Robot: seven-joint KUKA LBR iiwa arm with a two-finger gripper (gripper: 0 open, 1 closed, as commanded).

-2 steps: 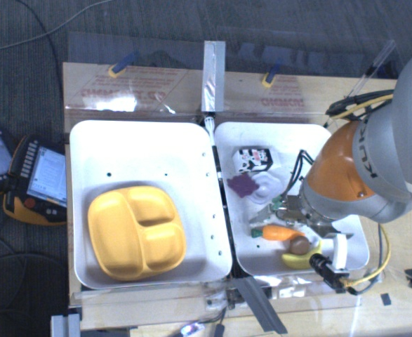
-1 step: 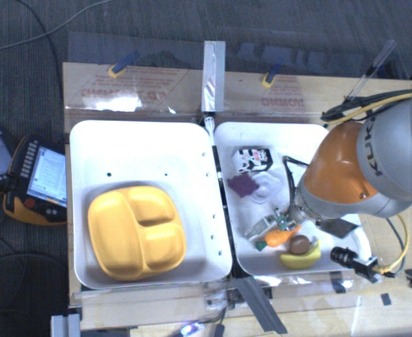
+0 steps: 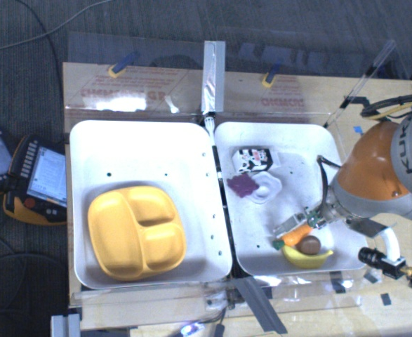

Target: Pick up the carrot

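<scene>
Carrot (image 3: pixel 294 235): orange, short, lying in the right bin (image 3: pixel 290 135), low in it and toward its lower right corner as the camera sees it. Tilted, with the higher end pointing up and right toward the gripper (image 3: pixel 312 220). A small green tip at the lower left end.

Just above the carrot and along it, a pale metal part of the gripper, slanted the same way and touching or nearly touching the upper side. Grip on the carrot: cannot tell, since the tool's end is small and blurred here. Cannot tell either how far open.

Right below the carrot, touching it, a brown round thing (image 3: pixel 309 245), and under that a banana (image 3: pixel 306 258), curved like a bowl, close to the bin's lower edge.

Farther up in the same bin, well apart from the carrot: a purple lump (image 3: pixel 242 185) near the left wall, a white ring-like thing (image 3: pixel 267 187) just beside it on the right, and a small black-and-white carton (image 3: pixel 253 159) above both.

Behind the gripper, the arm (image 3: pixel 374 170), with its orange band and grey wrist, reaching in over the bin's right wall.

In the left bin (image 3: pixel 142 135), a yellow divided tray (image 3: pixel 137 232), filling the lower half, nearer the left wall than the right.

Outside the bins, on the floor at the view's left edge, a handheld control pad (image 3: pixel 34 181) with a lit screen.
</scene>
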